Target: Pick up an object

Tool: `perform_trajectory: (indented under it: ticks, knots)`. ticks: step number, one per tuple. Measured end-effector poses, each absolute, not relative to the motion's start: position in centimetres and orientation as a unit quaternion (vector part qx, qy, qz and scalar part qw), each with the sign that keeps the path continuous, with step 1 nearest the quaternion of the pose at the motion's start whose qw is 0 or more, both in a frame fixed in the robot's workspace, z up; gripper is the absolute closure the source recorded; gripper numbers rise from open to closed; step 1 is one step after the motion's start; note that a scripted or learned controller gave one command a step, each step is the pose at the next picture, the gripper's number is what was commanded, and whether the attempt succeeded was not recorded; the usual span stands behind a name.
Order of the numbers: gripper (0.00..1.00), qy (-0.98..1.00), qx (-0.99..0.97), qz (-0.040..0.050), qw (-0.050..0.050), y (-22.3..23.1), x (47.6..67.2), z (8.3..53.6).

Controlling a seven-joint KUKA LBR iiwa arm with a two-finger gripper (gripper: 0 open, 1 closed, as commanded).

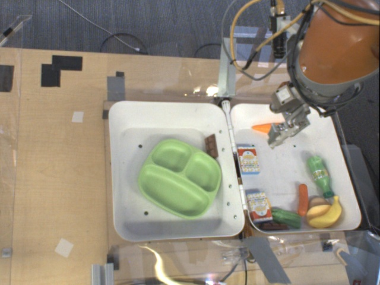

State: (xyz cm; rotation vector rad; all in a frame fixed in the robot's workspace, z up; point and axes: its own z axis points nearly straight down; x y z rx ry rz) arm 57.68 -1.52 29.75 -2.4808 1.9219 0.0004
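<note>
My gripper [282,130] hangs over the back of the right bin [341,153], just right of an orange carrot [260,127] that lies near the bin's back wall. I see nothing held in it. Further forward in this bin lie two small printed cartons [248,160] [258,205], a green bottle [319,174], a thin red-orange piece [303,199], a banana [328,215] and a green vegetable [286,217].
The left bin [122,159] holds a green divided plate [180,177], with a small brown bar [211,146] by the wall between the bins. Yellow and black cables [249,40] loop behind the bins. The arm's orange band [338,34] looms over the back right.
</note>
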Motion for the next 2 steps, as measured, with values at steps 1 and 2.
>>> perform_trajectory:
  ticks: [1, 2]
  knots:
    - [1.0, 0.679, -0.735, -0.0012, 0.005, 4.3, 61.3, 31.4]
    - [1.0, 0.507, -0.862, 0.0023, 0.001, 0.2, 58.0, 18.2]
